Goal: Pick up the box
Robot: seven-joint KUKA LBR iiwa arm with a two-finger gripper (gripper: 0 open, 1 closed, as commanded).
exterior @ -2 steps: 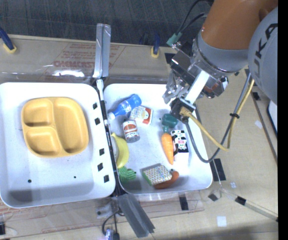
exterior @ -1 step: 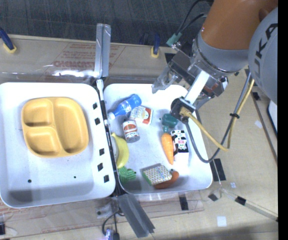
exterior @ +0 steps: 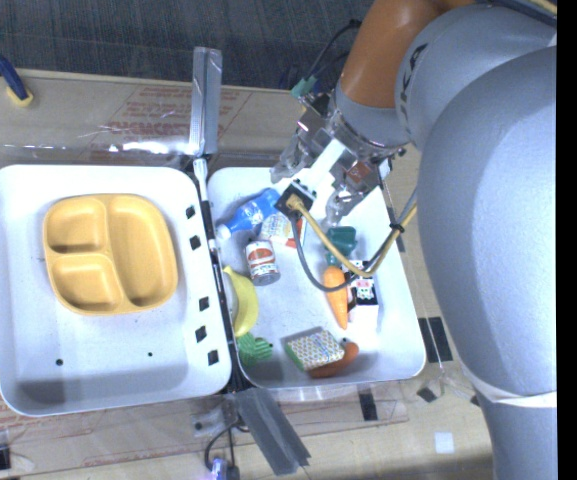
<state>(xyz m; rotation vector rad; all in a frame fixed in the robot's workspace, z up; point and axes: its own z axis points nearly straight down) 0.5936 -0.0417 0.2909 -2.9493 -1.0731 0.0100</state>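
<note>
The box [exterior: 315,348], small with a dotted, patterned top, is lying in the right bin [exterior: 404,340], well apart from the claw [exterior: 320,190] and near the bin wall farthest from it. An orange piece [exterior: 340,356] is touching the box on one side, and a green toy [exterior: 255,347] is resting just beside it on the other.

The claw is being held above the blue bottle [exterior: 251,213] and the can [exterior: 262,263]; whether it is released or clenched cannot be told.

The step is judged best done if the claw is being carried over the carrot [exterior: 337,302] and lowered squarely onto the box's free sides, so that the orange piece is not being caught with it.

No writing is being resolved: the can's red-and-white label and the red print on the cardboard [exterior: 158,111] on the table are too small to read.
</note>
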